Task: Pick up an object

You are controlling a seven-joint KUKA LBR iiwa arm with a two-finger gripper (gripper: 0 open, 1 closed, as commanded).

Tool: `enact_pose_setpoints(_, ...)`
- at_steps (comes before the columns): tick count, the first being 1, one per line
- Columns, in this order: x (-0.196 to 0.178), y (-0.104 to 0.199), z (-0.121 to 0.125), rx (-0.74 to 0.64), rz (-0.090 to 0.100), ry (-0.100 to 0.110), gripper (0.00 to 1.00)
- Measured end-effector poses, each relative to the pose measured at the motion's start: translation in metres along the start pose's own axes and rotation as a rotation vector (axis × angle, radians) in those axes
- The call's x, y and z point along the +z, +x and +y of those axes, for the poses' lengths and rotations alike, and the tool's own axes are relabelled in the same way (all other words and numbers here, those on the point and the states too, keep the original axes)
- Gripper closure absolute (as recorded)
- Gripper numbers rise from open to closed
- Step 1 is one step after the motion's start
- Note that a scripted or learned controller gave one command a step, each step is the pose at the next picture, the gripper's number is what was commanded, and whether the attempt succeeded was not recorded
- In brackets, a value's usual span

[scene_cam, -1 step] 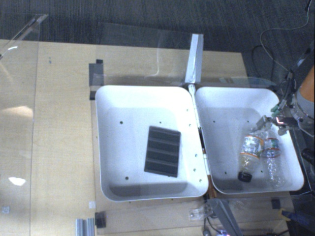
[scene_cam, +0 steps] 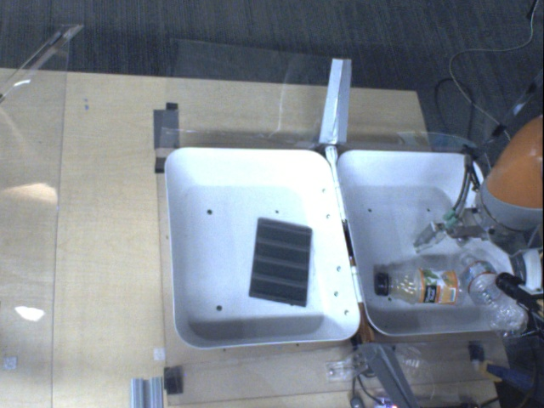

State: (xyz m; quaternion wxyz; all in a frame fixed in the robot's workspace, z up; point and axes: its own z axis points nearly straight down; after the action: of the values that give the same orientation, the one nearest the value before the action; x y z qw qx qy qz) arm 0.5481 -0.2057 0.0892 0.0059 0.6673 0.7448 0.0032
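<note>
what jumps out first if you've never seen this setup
The dark ribbed rectangular block stands out most, lying alone in the middle of the left white bin. Next comes the arm's orange band over the right bin, where a clear bottle with a dark cap lies on its side near the front wall.

Left bin: open floor around dark ridged block. Right bin: bottles crowd near wall.

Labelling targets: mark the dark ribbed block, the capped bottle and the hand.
dark ribbed block [scene_cam: 281,261], camera view, middle of its ribbed top.
capped bottle [scene_cam: 418,286], camera view, its labelled body.
hand [scene_cam: 432,235], camera view, between its fingertips.
</note>
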Motion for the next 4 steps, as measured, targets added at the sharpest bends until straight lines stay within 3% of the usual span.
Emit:
enact_pose_setpoints(1,-0.002,0.02,-0.047,-0.262,-0.001,-0.003,0.0)
enact_pose_setpoints(2,-0.001,0.113,0.017,-0.547,0.002,-0.006,0.0)
enact_pose_setpoints(3,-0.098,0.134,-0.044,-0.362,0.004,0.004,0.0)
enact_pose_setpoints(4,-0.071,0.072,-0.005,-0.409,0.005,0.007,0.0)
